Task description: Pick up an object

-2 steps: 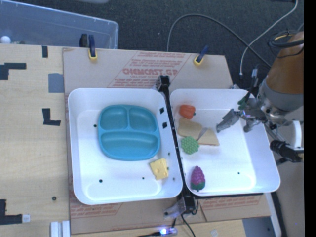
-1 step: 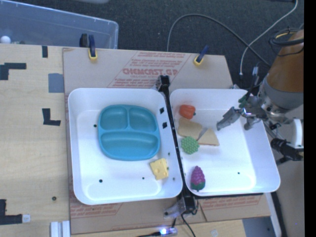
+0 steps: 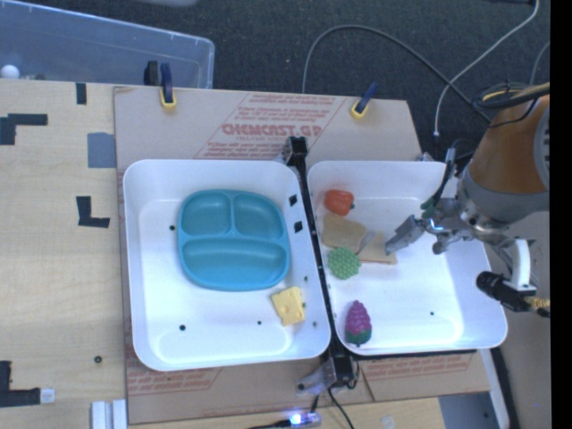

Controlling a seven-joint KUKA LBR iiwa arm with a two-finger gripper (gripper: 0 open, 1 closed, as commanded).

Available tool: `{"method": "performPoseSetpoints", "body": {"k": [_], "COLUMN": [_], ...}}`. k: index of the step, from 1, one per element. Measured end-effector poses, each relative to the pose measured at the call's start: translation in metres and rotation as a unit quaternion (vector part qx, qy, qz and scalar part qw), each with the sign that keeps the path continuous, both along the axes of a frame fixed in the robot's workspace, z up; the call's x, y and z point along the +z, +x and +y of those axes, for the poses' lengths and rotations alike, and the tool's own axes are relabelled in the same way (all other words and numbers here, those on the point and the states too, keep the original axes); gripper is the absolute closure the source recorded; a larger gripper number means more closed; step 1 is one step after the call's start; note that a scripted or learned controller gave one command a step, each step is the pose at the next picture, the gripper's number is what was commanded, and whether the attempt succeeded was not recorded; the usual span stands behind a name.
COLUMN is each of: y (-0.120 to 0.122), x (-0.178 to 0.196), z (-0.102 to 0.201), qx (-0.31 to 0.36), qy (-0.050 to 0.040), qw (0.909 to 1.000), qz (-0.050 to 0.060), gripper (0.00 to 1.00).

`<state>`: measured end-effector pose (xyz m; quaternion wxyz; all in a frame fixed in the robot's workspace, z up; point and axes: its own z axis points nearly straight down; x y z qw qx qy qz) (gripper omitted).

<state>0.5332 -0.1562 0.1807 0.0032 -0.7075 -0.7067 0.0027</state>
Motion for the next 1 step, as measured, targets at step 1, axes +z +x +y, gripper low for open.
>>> {"method": "performPoseSetpoints", "body": {"k": [1], "y": [0.0027], "x": [-0.0638], "z": [-0.0036], "qx": [0.001], "qy": [0.0002], "qw": [1.0000], "qz": [0.000], "gripper": [0.00]}}
